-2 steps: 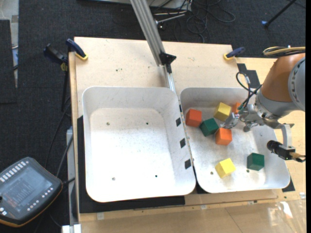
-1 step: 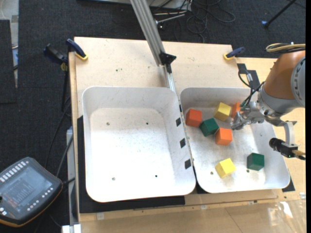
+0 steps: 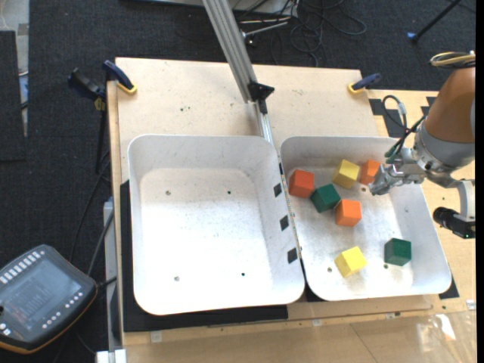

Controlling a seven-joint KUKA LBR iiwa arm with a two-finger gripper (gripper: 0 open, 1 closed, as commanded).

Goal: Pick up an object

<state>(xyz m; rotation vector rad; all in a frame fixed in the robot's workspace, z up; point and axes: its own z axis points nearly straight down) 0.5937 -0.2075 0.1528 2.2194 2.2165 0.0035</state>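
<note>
Right bin (image 3: pixel 423 225), smooth white plastic, holds seven matte cubes: three orange, two yellow, two green. Gripper (image 3: pixel 380 184) hangs over the bin's far right part, finger state not discernible. Nearest orange cube (image 3: pixel 368 172) lies just beside it, next to a yellow cube (image 3: pixel 347 174).

The arm (image 3: pixel 452 131) is a rounded grey body with a broad orange band above the wrist. Black cables loop beside it, and a metallic silver gripper (image 3: pixel 382 181) caps its end.
</note>
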